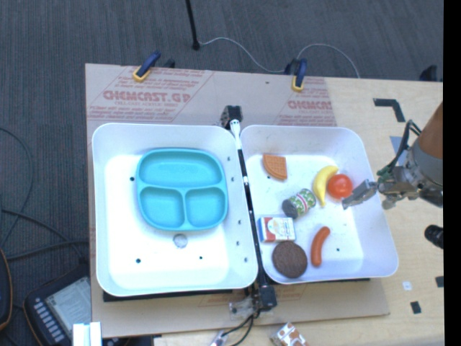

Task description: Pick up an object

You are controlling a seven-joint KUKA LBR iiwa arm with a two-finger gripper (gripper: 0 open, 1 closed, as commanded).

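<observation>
Fingers (358, 194) at the right bin's (374, 262) right rim, nothing between them; how wide they stand I cannot tell, one grey prong juts left toward the tomato (340, 186) and the rest blurs into the wrist hardware. Gripper is just beside the tomato, apart from it as far as the slant shows. Banana (324, 181) touches the tomato's left side; green can (300, 203) near centre, sausage (319, 245) below, brown round patty (289, 259) at the front, small carton (276, 229) beside it, orange wedge (274, 166) toward the back. Left bin (108, 258) holds a blue divided tray (182, 189) (plus a small greyish disc, unclear what). Task progress: nothing lifted, every object lies in the bin; approach, closing and lift all remain. The arm is cut off at the right edge of the table (338, 99).
</observation>
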